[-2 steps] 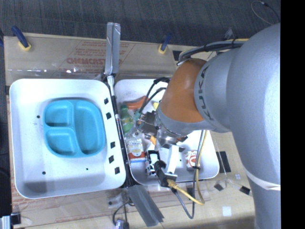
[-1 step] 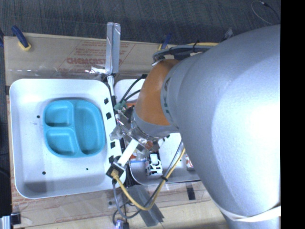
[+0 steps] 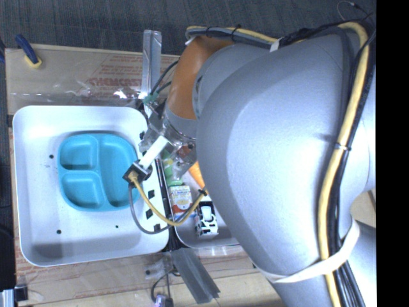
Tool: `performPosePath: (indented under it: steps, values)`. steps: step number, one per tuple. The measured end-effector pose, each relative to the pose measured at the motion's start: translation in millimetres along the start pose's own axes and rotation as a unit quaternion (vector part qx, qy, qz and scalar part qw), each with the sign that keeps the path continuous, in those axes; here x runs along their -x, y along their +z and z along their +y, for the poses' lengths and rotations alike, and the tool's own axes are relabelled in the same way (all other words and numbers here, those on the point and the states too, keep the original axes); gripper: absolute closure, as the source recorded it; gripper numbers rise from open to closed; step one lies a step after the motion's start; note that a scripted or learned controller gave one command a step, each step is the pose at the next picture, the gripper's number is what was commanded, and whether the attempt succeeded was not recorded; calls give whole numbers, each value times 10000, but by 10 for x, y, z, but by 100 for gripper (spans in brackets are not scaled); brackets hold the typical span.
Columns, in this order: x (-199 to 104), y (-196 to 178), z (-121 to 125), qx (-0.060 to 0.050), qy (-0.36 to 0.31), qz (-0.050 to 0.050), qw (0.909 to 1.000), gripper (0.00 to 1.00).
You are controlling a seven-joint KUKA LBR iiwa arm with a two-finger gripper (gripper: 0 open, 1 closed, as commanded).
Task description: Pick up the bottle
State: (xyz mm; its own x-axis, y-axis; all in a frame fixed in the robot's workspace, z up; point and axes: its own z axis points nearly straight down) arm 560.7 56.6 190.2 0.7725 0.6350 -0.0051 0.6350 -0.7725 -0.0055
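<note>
A small bottle (image 3: pixel 179 196) with a white and red label and a greenish top lies in the right bin (image 3: pixel 192 240), close to that bin's left wall. The gripper (image 3: pixel 171 153) hangs right over the bottle's upper end, at the seam between the two bins. The grey arm with its orange band (image 3: pixel 185 82) covers most of the right bin. From this view I cannot say whether the gripper touches the bottle.
A blue sectioned tray (image 3: pixel 96 170) lies in the left bin (image 3: pixel 38 235). A small white and black object (image 3: pixel 206 222) sits just right of the bottle. An orange item (image 3: pixel 195 170) peeks from under the arm. A yellow cable (image 3: pixel 153 211) loops over the bins' shared edge.
</note>
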Motion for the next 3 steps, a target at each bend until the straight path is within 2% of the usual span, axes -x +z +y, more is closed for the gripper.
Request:
performPosePath:
  steps: [1,2,3]
  values:
    - [158,538,-595,-16,330,37,9994,0]
    - [-349,1002,-441,5,1416,-5,9899,0]
    - [-1231,753,-655,-2,2078,-91,9781,0]
